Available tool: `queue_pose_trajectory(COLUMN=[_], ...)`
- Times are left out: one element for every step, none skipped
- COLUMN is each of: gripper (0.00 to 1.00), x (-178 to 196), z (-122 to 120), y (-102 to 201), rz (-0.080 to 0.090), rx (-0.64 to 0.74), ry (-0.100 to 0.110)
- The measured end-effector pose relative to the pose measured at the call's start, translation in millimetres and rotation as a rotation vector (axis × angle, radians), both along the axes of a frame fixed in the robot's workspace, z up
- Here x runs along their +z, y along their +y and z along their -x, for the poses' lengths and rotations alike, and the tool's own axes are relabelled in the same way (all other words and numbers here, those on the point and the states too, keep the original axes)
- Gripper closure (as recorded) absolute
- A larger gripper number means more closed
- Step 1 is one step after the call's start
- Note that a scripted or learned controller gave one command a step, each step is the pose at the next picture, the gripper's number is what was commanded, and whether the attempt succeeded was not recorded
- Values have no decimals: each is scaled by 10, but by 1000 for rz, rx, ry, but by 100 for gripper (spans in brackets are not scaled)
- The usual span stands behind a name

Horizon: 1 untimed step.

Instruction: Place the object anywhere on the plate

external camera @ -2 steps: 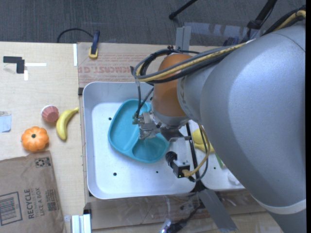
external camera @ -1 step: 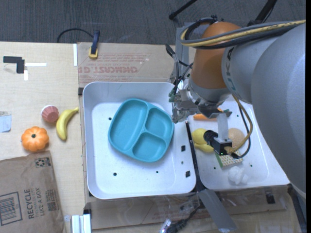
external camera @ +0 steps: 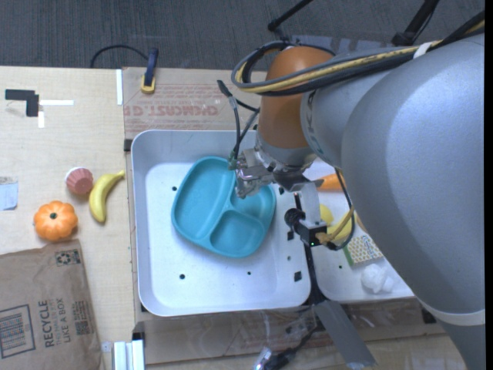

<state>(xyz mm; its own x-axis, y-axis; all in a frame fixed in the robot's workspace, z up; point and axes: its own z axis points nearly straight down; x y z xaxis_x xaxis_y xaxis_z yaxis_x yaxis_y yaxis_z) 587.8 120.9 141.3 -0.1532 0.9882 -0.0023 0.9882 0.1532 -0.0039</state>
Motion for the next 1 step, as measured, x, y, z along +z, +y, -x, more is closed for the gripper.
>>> queue_pose_trajectory(gripper=[0], x=[3], z=[-1], y=[1], rz=[0], rx=[0], ry=[0])
